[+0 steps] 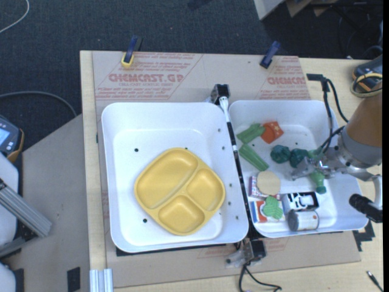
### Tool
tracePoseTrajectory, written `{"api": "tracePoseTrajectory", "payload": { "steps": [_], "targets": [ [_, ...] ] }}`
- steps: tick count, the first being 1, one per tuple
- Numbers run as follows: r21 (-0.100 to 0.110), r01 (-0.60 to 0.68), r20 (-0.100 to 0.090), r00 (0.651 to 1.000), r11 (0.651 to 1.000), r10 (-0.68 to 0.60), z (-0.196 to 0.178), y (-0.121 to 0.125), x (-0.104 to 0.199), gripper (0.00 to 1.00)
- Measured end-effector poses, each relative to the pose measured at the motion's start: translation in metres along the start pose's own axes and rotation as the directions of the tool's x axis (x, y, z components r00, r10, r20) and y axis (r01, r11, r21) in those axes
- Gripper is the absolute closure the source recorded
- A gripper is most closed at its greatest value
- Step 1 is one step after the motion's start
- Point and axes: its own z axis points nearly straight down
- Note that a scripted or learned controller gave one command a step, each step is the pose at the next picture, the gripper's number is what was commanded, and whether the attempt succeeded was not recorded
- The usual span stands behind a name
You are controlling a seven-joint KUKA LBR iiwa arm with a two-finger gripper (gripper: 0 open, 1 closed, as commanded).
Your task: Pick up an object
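glossy yellow plastic tray (180, 190) (smooth), matt white bins (121, 139)

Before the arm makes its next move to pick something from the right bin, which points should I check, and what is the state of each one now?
1. Gripper is over the right bin: ok.
2. An object is seen between the fingers: cannot tell, the view is too small there.
3. Objects lie close to the gripper: ok, dark green toys sit beside it.
4. Room around the target: not ok, things are crowded together.
5. Yellow divided plate lies in the left bin, away from the arm: ok.
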Motion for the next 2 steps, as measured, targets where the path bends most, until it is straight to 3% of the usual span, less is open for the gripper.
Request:
{"api": "tracePoseTrajectory", "payload": {
  "steps": [1, 2],
  "targets": [
    [-0.002, -0.001, 0.001, 1.000, 1.000, 0.001, 0.005, 0.000, 0.000, 0.00],
    [-0.005, -0.002, 0.003, 1.000, 1.000, 0.002, -0.006, 0.000, 0.000, 1.00]
  ]
}}
